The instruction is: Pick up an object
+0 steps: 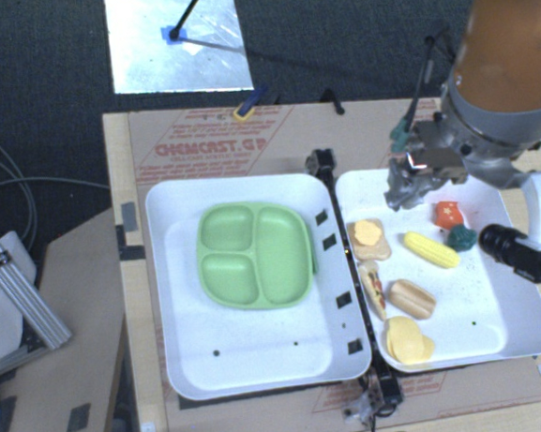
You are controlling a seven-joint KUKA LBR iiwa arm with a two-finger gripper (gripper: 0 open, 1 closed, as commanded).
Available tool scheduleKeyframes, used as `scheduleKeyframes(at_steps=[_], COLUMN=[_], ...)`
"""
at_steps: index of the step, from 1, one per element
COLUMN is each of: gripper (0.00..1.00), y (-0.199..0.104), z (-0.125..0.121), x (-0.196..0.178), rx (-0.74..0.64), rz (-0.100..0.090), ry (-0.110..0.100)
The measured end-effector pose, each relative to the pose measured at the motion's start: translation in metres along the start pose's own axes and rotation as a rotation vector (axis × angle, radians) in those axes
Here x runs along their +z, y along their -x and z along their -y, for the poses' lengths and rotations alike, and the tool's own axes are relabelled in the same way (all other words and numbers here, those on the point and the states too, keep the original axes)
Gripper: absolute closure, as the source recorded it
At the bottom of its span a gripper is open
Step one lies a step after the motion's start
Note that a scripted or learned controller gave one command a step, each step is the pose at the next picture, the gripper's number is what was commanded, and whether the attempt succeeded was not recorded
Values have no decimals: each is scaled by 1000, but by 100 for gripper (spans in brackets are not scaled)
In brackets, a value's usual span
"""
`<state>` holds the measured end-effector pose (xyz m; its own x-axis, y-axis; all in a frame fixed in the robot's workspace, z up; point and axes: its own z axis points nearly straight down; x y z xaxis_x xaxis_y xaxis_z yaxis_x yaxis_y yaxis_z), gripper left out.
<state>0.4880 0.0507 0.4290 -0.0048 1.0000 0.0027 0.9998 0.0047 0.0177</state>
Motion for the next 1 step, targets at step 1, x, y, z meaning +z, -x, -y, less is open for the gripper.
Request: scheduleKeyframes(at_steps=[1], gripper=[100], y=[67], z=[3], x=[59], rx=[11], rz=[5], ry=[-18])
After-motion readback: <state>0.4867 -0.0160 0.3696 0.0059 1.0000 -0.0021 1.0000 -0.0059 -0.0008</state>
